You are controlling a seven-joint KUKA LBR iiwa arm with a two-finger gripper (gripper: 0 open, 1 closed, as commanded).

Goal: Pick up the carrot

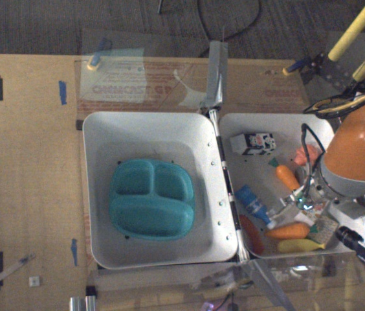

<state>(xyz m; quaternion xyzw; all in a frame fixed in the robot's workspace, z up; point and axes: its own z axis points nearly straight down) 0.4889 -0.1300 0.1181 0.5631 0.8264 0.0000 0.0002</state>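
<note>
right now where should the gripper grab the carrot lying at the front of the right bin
Grip the carrot across its thick middle, coming straight down from above. It lies flat, long axis running left-right, so fingers should close front-to-back. The yellow piece crowds its near side, so clearance there looks tight.

A tan bench top (27,193), marked with black squares and blue tape strips (62,92), is being seen far left of the gripper, while grey carpet (72,11) is being crossed above by a looping black cable (229,5).
</note>
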